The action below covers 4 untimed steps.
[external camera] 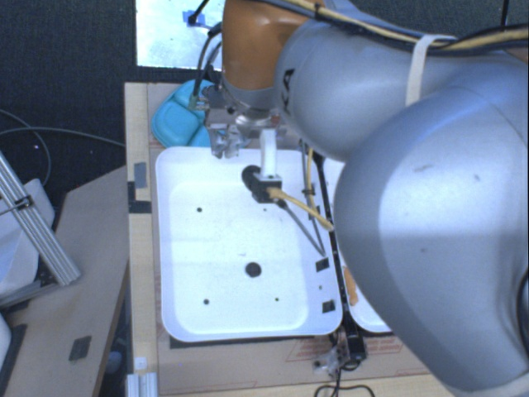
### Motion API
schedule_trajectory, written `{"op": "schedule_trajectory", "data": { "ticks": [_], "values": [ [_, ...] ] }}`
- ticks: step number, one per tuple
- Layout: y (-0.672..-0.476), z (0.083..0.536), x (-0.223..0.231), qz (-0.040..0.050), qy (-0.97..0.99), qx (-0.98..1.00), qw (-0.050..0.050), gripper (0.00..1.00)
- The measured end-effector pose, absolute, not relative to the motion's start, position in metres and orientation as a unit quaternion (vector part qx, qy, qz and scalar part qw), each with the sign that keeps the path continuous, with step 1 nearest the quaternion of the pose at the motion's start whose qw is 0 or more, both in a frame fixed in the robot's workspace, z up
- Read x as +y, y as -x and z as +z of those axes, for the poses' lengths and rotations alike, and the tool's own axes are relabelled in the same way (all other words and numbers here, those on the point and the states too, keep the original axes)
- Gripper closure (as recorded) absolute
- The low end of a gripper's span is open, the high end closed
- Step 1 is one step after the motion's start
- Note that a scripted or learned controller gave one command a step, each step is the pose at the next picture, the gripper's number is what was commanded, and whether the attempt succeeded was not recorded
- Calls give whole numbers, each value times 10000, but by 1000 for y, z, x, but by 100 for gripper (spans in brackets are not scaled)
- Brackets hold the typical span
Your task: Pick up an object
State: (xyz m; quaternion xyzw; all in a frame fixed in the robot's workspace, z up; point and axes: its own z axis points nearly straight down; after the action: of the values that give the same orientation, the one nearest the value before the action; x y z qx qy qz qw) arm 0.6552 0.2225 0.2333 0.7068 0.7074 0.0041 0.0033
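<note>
Blue object lying on the worktop just beyond the left bin's far rim, my gripper hanging just beside it over that rim, I cannot tell its state, my arm covering the right bin.

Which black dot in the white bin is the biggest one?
The round dark spot near the middle of the left bin, slightly toward its near edge. The other dots around it are just tiny specks.

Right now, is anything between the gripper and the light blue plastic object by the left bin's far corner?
Nothing visible does. The gripper hangs beside the light blue plastic object, above the white bin at its far rim.
</note>
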Motion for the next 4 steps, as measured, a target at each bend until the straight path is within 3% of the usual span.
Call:
{"op": "schedule_trajectory", "data": {
  "ticks": [1, 3, 4],
  "values": [
    [-590, 332, 236, 55, -7042, 7100, 10, 100],
    [-592, 346, 235, 35, -7002, 7139, 20, 100],
    [-672, 259, 195, 6, -7084, 7058, 10, 100]
  ]
}}
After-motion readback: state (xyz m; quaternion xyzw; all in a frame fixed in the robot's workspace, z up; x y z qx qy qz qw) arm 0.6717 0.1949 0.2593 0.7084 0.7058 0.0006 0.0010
